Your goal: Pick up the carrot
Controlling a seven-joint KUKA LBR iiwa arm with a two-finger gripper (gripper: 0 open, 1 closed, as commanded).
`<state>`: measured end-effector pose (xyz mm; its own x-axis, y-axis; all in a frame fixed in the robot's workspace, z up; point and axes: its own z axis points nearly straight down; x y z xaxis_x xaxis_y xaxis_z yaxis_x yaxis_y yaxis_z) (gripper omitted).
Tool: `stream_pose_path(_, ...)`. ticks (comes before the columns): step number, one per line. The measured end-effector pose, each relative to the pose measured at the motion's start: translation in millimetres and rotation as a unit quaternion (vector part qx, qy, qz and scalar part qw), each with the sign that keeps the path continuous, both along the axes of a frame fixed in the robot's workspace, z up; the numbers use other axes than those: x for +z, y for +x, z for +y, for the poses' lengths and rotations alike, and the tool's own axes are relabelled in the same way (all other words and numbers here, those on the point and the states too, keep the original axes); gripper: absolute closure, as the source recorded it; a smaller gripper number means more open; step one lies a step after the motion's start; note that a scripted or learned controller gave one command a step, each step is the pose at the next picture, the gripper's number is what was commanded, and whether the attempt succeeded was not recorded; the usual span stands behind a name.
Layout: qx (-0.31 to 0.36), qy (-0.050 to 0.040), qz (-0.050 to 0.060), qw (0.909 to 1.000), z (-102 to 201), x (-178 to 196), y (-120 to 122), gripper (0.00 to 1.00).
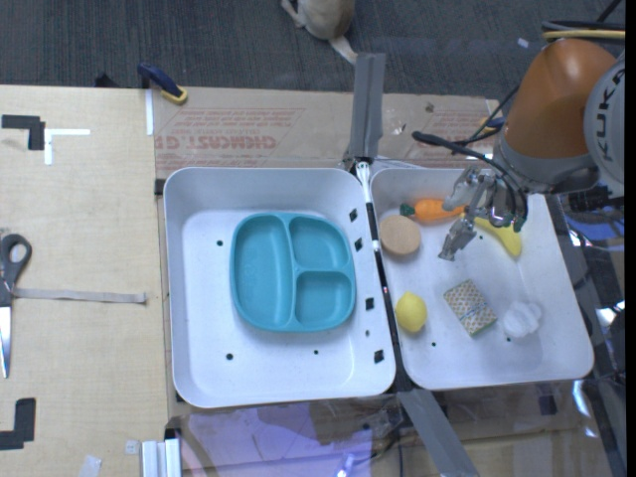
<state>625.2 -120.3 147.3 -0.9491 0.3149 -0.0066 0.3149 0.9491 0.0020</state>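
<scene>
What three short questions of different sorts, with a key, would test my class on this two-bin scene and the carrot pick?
1. True or false: the carrot lies in the same bin as the teal divided plate.
2. Multiple choice: what lies nearest the carrot? A) lemon B) round tan item C) scissors
3. Fill in: the end effector hovers over the ____ bin, close to the banana.

Key: 1 false; 2 B; 3 right.
</scene>
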Motion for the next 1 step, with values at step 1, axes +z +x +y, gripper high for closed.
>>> stream_pose_path(1, 0.016, -0.0008, 0.000, 0.9999, -14.7, -52.8, 26.2, 0.00)
